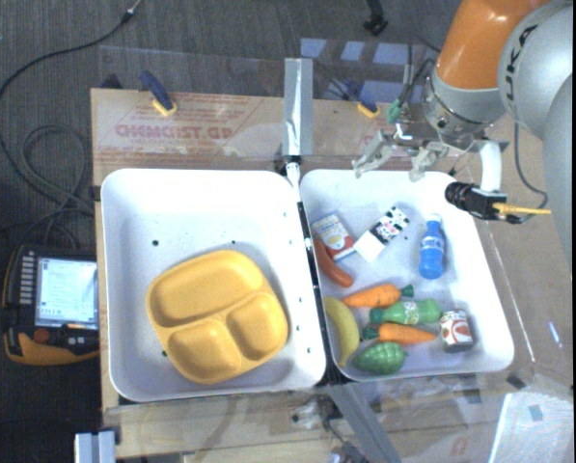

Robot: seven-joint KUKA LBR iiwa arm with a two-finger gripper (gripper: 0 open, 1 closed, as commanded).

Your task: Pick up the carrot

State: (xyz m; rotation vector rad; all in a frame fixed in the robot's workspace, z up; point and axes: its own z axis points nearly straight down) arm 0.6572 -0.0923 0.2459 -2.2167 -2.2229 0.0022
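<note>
Two carrots (372, 296) in right bin (485, 258); bench board (172, 133) print unreadable (reddish).

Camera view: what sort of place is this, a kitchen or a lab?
Likely a robot lab: toy food such as a carrot in a white bin clamped to a plywood bench, handheld control unit on carpet.

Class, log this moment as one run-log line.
two-finger gripper: open, above right white bin's far rim | orange carrot: lying in bin, untouched
</note>
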